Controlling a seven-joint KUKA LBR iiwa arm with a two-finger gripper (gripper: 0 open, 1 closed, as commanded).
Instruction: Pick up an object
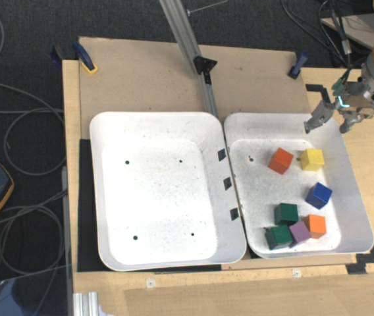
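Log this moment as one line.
arm: gripper open, above right bin's far edge | held: nothing | right bin: red, yellow, blue, orange, purple, two green blocks | phase: pre-grasp

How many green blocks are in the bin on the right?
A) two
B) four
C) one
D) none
A: two green blocks sit next to each other near the front of the right bin, beside a purple block.
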